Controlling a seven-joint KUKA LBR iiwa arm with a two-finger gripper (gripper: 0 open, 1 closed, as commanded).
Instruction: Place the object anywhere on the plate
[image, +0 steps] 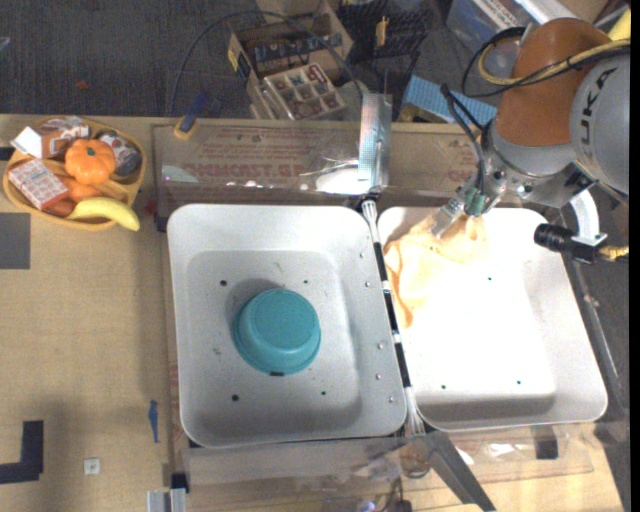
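A pale orange cloth lies in the right bin, bunched against its upper left corner. One corner of the cloth is drawn up into a peak, and my gripper is shut on that peak at the bin's far edge. The teal round plate sits in the middle of the left bin, well to the left of the gripper and apart from the cloth.
A raised rim divides the two bins. A basket of toy food stands on the bench at the far left. Boxes and cables clutter the floor behind the bench. A black fitting juts out from the arm over the right bin.
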